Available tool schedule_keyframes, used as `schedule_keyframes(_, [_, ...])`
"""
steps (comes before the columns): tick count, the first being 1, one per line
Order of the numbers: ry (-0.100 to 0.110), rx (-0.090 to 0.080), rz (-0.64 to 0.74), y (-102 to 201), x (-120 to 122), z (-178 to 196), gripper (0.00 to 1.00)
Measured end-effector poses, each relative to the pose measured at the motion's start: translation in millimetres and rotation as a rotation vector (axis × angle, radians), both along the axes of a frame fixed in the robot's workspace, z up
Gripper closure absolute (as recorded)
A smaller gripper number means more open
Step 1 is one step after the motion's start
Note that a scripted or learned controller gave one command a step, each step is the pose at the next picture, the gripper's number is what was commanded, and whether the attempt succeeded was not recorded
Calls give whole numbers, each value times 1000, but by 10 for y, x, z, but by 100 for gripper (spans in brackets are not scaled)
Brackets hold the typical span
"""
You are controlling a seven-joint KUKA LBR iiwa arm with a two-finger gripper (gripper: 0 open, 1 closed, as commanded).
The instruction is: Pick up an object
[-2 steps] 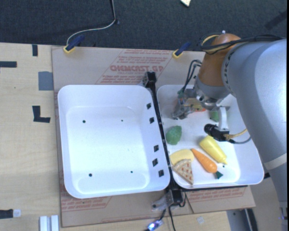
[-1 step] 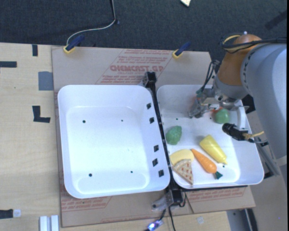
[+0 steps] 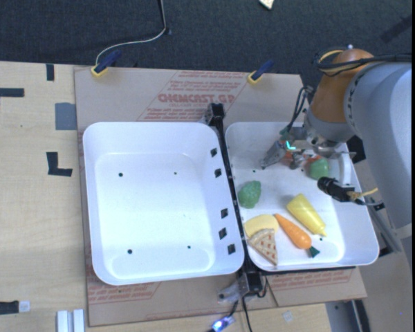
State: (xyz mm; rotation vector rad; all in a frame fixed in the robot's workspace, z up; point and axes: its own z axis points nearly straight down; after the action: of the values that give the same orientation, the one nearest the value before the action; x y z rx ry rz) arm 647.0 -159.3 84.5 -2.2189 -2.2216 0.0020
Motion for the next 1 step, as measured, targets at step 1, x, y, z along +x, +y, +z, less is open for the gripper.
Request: schedule_keyframes(1, [-2, 1, 0, -585, 222, -5, 0])
